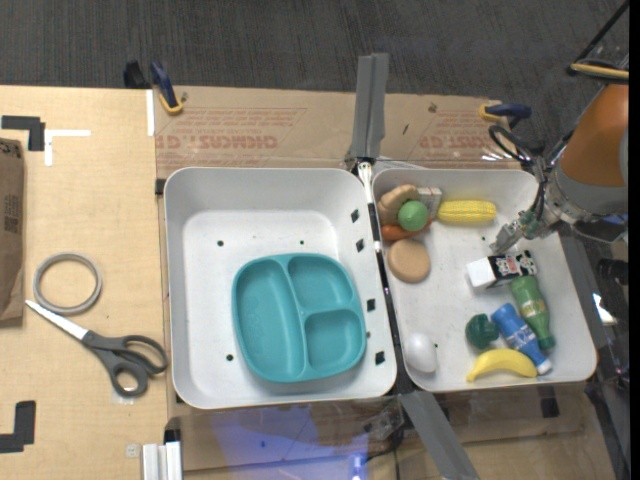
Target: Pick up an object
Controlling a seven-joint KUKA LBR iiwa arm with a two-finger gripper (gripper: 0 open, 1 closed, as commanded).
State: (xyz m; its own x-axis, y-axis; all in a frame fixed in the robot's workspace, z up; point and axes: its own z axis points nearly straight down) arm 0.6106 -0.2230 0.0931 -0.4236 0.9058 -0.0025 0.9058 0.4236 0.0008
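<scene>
Seen from above at a slant, two shallow white bins sit side by side on a cardboard-covered bench. The left bin (pixel 190 268) holds a teal divided tray (pixel 299 316) lying flat near its middle. The right bin (pixel 572 298) holds the loose objects: a corn cob (pixel 467 211) near the top, a green ball (pixel 412 215) resting against a brown piece at upper left, a tan round object (pixel 408 261) just below it, a white egg (pixel 419 352) at lower left, a banana (pixel 503 366) at the bottom, a green bottle (pixel 531 306), a blue bottle (pixel 520 330), and a small white and black box (pixel 501 267). The arm enters at the upper right of the frame, and its gripper (pixel 509 234) hangs over the bin between the corn cob and the box (its fingers are too small and blurred to tell whether open or closed, and nothing is visibly held). On the bench at lower left lie scissors (pixel 110 348) and a roll of tape (pixel 67 282).
</scene>
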